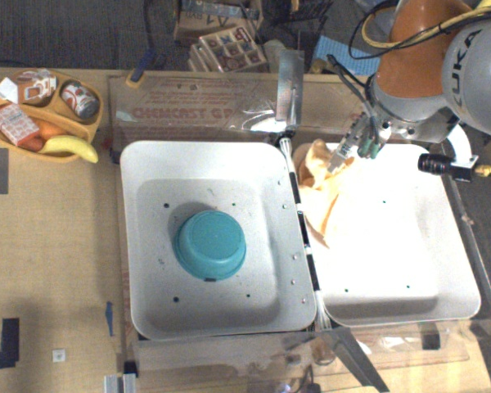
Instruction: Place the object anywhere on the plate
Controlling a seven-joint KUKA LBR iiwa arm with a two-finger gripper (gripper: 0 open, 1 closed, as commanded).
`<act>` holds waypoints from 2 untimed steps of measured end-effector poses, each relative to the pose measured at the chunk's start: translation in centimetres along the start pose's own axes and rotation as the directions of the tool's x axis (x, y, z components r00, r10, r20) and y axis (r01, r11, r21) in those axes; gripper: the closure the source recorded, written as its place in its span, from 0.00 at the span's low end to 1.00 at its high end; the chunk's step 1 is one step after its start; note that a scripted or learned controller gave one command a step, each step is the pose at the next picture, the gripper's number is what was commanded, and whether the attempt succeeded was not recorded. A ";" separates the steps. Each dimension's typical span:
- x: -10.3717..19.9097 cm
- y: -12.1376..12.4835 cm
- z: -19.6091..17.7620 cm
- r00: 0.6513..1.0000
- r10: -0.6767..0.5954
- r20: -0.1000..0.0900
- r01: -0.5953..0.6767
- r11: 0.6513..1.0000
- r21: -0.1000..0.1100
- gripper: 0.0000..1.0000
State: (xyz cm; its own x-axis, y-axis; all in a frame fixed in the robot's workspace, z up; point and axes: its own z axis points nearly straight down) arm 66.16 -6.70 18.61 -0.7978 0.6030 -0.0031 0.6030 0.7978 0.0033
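Note:
A teal round plate (211, 244) lies in the middle of the left bin (147, 170). A pale orange, floppy object (319, 193) rests against the left wall of the right bin (409, 244), near its far corner. My gripper (353, 149) hangs at the object's upper right edge, its tip touching or just over that edge. The arm's orange band and grey wrist rise to the right of it. Whether the object is gripped is not visible from this angle.
A divider of two bin rims (299, 219) runs between the object and the plate. A yellow tray (2, 126) with a banana and other food sits on the bench at far left. A cardboard strip (196, 113) lies behind the bins.

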 end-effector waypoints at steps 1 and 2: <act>-0.2 0.0 -4.0 1.000 0.001 0.003 -0.001 1.000 -0.001 1.00; 3.9 2.0 -4.8 0.922 -0.387 -0.001 0.387 0.922 0.000 1.00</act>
State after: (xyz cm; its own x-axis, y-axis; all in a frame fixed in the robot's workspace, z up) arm 64.22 -2.71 23.37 -0.9689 0.2475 -0.0031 0.2475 0.9689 0.0017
